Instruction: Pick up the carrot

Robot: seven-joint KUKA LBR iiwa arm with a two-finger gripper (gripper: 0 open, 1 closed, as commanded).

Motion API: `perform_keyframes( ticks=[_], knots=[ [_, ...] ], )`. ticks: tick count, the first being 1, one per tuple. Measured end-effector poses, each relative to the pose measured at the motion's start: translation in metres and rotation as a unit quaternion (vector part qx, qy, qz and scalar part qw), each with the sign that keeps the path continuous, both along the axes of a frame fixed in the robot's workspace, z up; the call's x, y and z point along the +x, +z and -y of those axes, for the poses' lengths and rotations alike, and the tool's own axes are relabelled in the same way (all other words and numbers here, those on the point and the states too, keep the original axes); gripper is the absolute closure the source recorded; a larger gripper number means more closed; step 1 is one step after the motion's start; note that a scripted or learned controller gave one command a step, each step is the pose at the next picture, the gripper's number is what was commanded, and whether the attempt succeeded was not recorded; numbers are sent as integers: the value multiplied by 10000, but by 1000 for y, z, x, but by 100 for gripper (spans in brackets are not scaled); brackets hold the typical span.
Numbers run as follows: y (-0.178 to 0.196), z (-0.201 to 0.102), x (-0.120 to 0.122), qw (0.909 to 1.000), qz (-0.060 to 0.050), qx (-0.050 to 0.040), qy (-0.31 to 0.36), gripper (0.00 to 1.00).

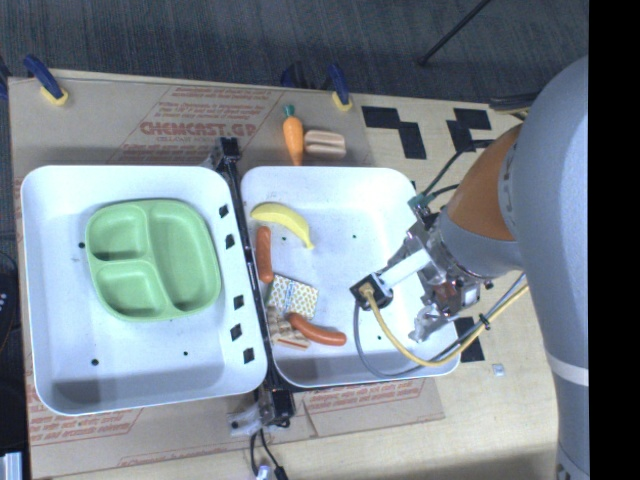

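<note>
Here the carrot [292, 138] lies outside the bins, on the bench [150, 118] just above the right bin's [340, 183] upper-left corner, green top pointing up the frame, with a small layered sandwich-like toy [325, 144] just beside it on its right. Inside the right bin lie a banana [283, 222], two sausages [264, 254] and a waffle piece [292, 296]; the left bin [50, 268] holds a green divided plate [153, 259]. The gripper [437, 320] hovers over the right bin's lower-right part — well apart from the carrot — and whether it is wide or narrow cannot be told.

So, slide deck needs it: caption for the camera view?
Claw over the right bin; carrot lies outside, on the bench beyond it.
</note>
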State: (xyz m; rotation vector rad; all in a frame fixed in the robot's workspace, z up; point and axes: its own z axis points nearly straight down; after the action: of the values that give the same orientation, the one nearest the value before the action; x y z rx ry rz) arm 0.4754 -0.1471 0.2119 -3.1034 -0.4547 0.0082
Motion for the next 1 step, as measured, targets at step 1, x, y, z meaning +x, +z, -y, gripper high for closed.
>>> perform_keyframes(
  ticks=[1],
  knots=[
    [10,-1,0,10000,-12,16,38,100]
  ],
)
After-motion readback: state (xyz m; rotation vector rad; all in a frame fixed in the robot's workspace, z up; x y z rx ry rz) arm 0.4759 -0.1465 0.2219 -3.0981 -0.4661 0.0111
